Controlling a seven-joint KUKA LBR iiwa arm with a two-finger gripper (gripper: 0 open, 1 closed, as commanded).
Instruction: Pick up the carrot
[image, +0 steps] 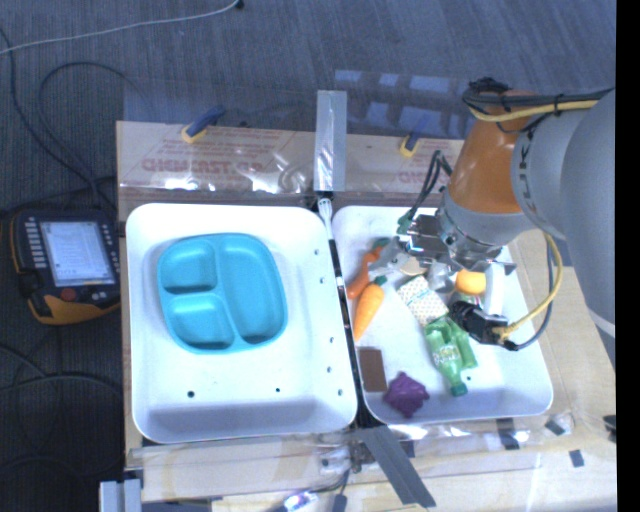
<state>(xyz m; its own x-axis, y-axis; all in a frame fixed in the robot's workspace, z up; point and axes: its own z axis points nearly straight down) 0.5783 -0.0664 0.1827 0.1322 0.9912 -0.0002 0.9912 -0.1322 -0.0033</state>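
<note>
Against the left wall of the right bin (520, 400) lay the carrot (366, 306), its fat end up and its taper pointing down toward a brown block (372, 369). A second orange piece (365, 268) sat just above it, close enough that I could not tell whether the two touched. The gripper (420, 252) hovered near the carrot's upper end, low among the clutter, and whether it was open or closed could not be made out (the wrist and cables hid too much).

Judging by its look, the carrot was a light, rigid toy with a smooth, probably slippery skin. It would not crush, but a pinch on the taper could squirt it out sideways. The thick upper half, taken across its width, seemed the safer hold.

Room was tight on the wall side, so one finger would have to slip between carrot and bin edge. On the other side lay a pale patterned piece (416, 293), a green bottle (450, 352), a yellow item (470, 282) and a purple lump (405, 393). The bin floor was smooth white plastic and offered little friction. In the left bin (150, 400) sat a blue divided plate (220, 290), and a teach pendant (66, 263) rested on the dark carpet (60, 420) beside the bench.
</note>
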